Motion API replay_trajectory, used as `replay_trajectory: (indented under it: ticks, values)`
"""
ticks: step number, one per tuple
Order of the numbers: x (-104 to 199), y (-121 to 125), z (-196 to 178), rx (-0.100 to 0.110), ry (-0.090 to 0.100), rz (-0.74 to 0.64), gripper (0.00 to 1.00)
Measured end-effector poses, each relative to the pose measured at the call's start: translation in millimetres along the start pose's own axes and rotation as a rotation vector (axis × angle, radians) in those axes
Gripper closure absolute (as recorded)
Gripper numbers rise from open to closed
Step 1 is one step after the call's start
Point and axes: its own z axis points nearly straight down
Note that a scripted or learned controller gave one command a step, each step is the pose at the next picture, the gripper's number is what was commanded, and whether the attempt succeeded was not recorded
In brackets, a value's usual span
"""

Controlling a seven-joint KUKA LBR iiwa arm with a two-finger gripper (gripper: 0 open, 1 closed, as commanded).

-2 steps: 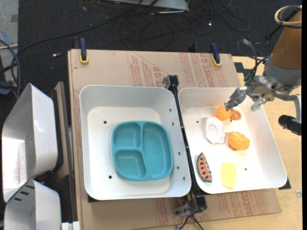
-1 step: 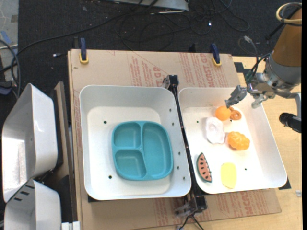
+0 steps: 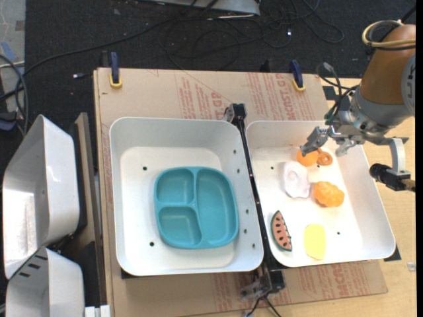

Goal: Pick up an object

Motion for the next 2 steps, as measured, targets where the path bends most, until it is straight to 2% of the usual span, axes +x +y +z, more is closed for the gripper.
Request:
replay_trajectory:
  ticks: [2]
  values:
    - [0,-10,102,0.000,0.001,0.002,0.00]
